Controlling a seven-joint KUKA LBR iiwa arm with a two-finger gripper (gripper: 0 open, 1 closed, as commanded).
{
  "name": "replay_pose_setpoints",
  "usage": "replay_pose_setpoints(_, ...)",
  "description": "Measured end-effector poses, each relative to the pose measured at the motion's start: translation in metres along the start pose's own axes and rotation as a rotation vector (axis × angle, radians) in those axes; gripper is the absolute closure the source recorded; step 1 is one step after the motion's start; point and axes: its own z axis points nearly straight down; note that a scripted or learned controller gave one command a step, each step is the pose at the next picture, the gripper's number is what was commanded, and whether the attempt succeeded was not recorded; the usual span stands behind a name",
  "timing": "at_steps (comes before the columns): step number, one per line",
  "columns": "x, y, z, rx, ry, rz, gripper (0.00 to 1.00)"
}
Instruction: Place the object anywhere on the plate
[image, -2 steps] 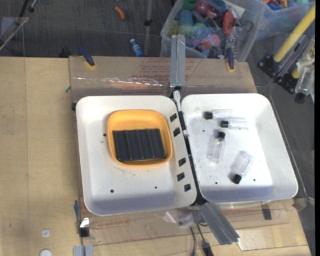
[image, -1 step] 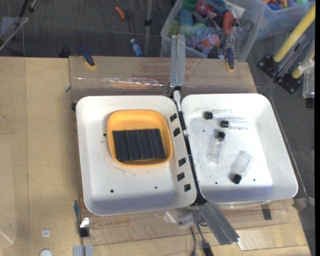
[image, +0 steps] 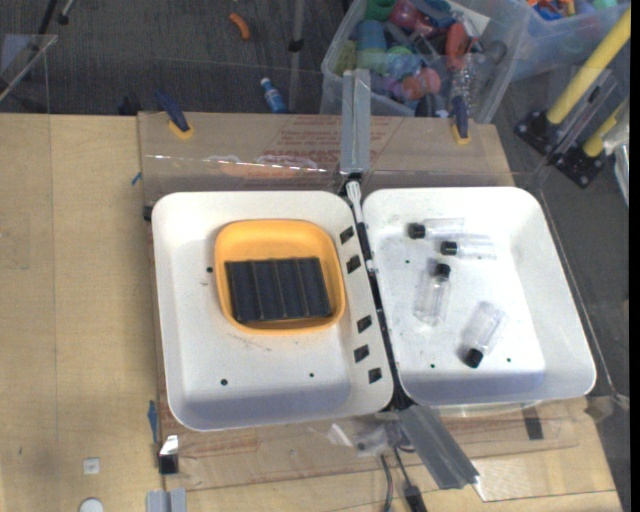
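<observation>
An orange plate (image: 232, 243) rests in the left white bin (image: 190, 370), and a black ribbed rectangular block (image: 279, 288) lies flat on it. The right white bin (image: 545, 340) holds several small clear vials with black caps: one (image: 432, 229) near its back, one (image: 465, 246) just right of that, one (image: 431, 292) in the middle and one (image: 480, 332) toward the front.
A grey divider bar (image: 355, 135) runs up from between the bins at the back. Black clips (image: 362, 324) line the seam between the bins. A clear crate of colourful toys (image: 425, 45) stands behind the bench. Bare wooden bench surface (image: 70, 300) lies left of the bins.
</observation>
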Motion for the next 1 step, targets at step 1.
replay_pose_setpoints(1, 0.0002, 0.0001, 0.0006, -0.002, -0.001, -0.398, 1.00)
